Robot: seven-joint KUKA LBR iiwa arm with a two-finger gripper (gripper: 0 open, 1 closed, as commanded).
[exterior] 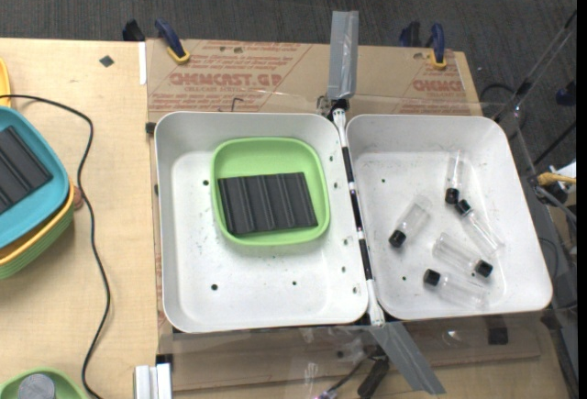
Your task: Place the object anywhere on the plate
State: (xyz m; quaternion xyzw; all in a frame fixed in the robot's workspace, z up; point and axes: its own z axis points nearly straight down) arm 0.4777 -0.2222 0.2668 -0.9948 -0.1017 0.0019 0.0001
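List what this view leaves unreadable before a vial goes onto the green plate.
- Clear vials, camera view: transparent bodies fade into the white right bin; the exact count is uncertain.
- Dark ribbed insert covers the green plate centre.
- Teal dish stack: cut off by the left edge.

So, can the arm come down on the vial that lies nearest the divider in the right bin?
Probably yes. That vial lies apart from the other vials, nothing covers it, and there is bare floor of the right bin between it and the divider.
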